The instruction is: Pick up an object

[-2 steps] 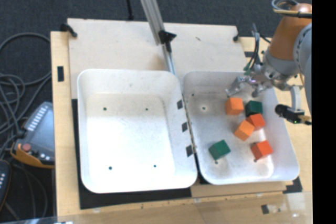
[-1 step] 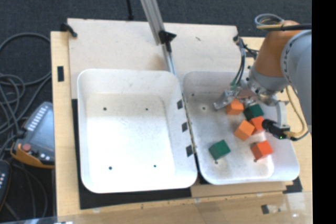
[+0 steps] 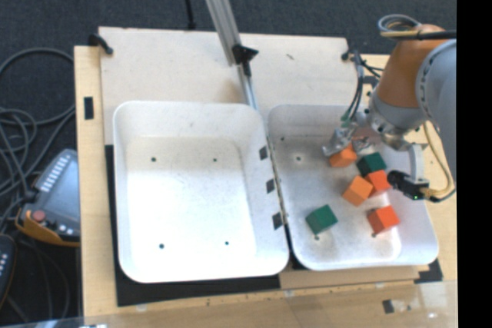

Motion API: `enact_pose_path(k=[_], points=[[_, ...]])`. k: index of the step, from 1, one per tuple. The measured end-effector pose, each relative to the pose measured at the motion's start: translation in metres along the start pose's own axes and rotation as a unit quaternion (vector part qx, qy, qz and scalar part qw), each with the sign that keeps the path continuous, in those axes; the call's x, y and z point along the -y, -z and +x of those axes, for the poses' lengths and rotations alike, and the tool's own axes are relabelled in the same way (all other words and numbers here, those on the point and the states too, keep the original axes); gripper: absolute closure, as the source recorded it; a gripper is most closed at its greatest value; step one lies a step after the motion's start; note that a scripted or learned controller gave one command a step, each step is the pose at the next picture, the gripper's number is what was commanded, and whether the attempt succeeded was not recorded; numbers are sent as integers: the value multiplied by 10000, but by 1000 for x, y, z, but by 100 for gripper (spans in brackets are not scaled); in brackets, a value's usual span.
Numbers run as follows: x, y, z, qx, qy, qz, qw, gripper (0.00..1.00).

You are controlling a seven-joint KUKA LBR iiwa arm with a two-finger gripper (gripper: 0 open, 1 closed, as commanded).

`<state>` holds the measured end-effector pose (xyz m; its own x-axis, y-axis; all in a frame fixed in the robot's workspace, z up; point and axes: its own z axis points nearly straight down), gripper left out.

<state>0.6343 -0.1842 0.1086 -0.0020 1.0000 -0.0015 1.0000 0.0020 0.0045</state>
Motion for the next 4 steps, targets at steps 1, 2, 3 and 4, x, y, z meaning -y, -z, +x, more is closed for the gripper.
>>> enact_pose_path(k=[1, 2, 3, 4], points=[[31, 87, 59, -10, 23, -13, 10000, 100], [31, 89, 121, -20, 32, 19, 10000, 100], [78, 88, 170, -16, 21, 29, 10000, 100], [56, 185, 162, -1, 5, -23, 10000, 100]])
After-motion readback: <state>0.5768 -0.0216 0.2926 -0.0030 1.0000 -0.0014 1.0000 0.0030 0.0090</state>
